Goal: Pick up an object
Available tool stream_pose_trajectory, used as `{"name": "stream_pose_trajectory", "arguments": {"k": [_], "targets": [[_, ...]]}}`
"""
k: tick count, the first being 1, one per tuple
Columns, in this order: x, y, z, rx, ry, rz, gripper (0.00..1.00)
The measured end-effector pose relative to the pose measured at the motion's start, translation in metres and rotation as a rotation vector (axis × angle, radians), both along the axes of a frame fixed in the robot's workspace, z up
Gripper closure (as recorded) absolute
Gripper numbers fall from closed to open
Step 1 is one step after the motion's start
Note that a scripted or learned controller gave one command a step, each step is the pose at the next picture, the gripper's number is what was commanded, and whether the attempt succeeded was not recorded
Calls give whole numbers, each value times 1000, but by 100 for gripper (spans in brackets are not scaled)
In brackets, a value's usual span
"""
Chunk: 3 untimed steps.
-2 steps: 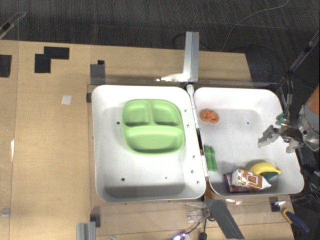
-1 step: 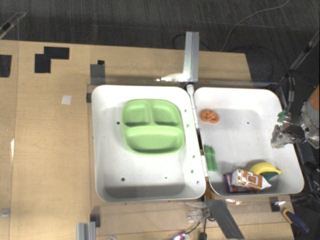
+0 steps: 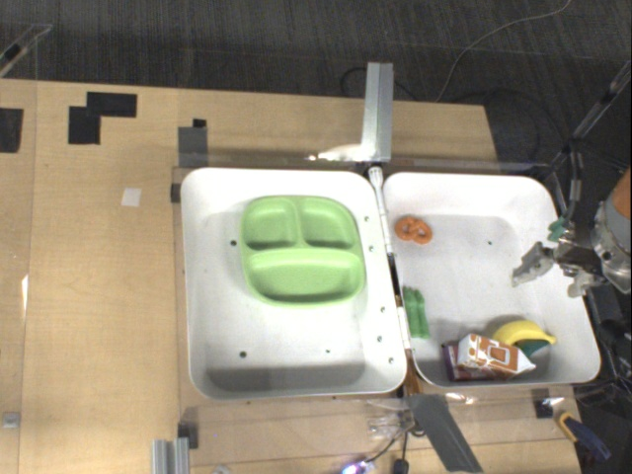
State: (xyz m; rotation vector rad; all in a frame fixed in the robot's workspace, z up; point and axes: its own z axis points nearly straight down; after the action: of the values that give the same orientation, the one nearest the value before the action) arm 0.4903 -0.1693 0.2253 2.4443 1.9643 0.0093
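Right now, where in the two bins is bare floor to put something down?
Right bin: bare middle between pretzel, tool and banana. Its front is crowded by carton and green piece. Left bin: bare strip in front of the green plate.

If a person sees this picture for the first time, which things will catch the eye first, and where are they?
The bright green plate with three sections lies in the middle of the left bin. In the right bin, a banana and a small carton sit together near the front edge, with an orange pretzel at the back left. The tool hangs over that bin's right side.
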Motion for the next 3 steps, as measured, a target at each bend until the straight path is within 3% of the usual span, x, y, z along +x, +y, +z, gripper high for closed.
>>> {"name": "stream_pose_trajectory", "arguments": {"k": [1,2,3], "targets": [[0,0,0,0,0,0,0],[55,9,66,-3,3,254,0],[56,59,97,-3,2,364,0]]}}
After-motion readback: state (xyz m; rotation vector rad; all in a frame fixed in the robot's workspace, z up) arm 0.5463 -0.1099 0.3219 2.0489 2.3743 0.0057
